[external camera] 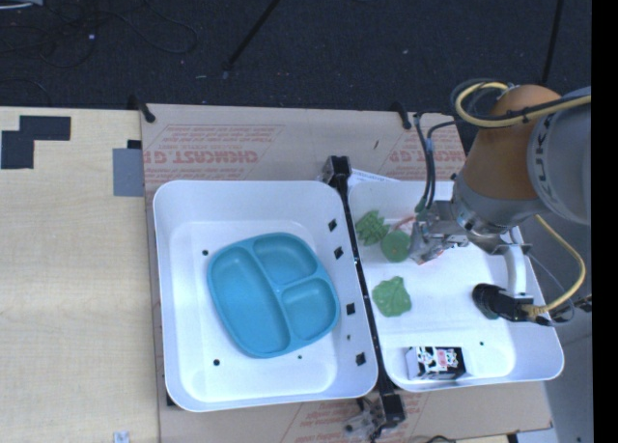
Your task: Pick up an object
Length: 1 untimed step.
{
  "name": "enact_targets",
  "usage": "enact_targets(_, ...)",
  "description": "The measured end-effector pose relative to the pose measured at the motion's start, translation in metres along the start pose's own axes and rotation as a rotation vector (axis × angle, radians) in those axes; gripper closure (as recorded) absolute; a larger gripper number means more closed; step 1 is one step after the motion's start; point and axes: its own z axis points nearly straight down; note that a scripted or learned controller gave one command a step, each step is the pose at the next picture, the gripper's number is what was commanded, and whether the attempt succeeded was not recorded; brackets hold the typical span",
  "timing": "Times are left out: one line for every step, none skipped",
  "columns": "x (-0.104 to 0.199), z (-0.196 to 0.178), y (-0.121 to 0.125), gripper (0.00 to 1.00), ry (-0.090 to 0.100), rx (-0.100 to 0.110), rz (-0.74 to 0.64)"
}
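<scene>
Lying nearest, a black-and-white box (435,361) is resting in the right bin (521,359); green pieces (391,295) are sitting farther in, beside the gripper (425,246). Beyond, cardboard (241,142) is meeting dark floor (193,16).

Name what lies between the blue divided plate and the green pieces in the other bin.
In the camera view, a black divider where the two bins meet separates the blue divided plate from the green pieces.
</scene>
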Motion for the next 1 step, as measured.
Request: enact_targets(-0.0031,-0.0616,-0.0050,1.00,0.000,-0.002,-0.003)
